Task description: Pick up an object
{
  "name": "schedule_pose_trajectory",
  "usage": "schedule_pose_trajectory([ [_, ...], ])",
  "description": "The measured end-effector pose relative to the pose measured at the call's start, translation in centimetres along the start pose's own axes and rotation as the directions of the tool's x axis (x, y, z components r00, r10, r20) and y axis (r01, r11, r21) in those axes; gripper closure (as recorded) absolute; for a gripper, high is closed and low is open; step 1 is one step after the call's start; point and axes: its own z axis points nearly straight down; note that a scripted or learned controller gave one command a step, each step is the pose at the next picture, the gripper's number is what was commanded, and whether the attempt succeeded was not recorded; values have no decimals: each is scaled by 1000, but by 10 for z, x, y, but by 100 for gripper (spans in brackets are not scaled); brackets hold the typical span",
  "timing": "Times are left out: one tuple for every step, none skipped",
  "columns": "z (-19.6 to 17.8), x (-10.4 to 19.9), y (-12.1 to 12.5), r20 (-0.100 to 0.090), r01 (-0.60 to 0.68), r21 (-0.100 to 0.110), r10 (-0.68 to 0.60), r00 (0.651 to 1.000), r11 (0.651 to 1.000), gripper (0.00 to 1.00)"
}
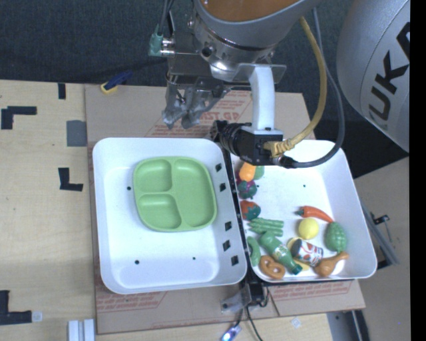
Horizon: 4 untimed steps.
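Glossy white plastic bins [113, 200]; matt green plate [175, 193]

Toy food [293, 243] crowding right bin [353, 193]; open floor around green plate [176, 193]

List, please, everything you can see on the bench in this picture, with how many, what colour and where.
left bin: one, white, left half of the bench.
divided plate: one, light green, three compartments, lying in the left bin.
right bin: one, white, beside the left bin.
toy foods: about a dozen, mixed green, red, orange, yellow and brown, heaped along the right bin's left and near sides.
lemon: one, yellow, among the toy foods.
chilli: one, red and orange, just above the lemon.
arm: one, grey with orange band, top of view.
gripper: one, metal, above the cardboard behind the left bin.
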Motion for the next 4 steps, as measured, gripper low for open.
schedule_pose_trajectory([
  [37, -2, -17, 0, -5, 3, 5, 1000, 1000, 100],
  [6, -58, 21, -2, -12, -6, 12, 1000, 1000, 100],
  [-3, -54, 20, -1, -5, -2, 5, 1000, 1000, 100],
  [-3, -54, 20, -1, -5, -1, 5, 1000, 1000, 0],
])
